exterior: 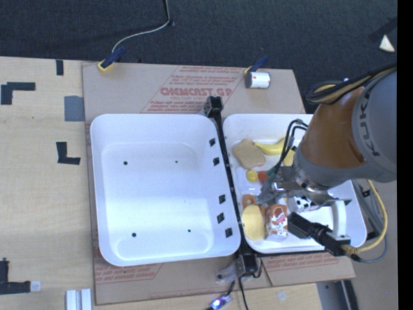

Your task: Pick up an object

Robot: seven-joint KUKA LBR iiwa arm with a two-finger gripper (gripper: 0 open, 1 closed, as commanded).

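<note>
While the gripper (270,191) hung low in the right bin (361,228), its opening untellable, the carton (277,221) beside it looked light and stiff, best pinched across its flat sides.

White bins (103,173); tan round obj (247,152); yellow banana (274,148); red-white carton (277,221); orange arm band (329,137).

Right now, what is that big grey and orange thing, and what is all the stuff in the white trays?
That is a robot arm, seen by a camera looking down from above. It reaches in from the right, and its gripper hangs low over the right bin. In that bin lie toy foods: a banana, a tan cookie-like piece, a yellow lemon-like lump and a small carton. I cannot tell if it holds anything. The left bin sits beside it.
</note>
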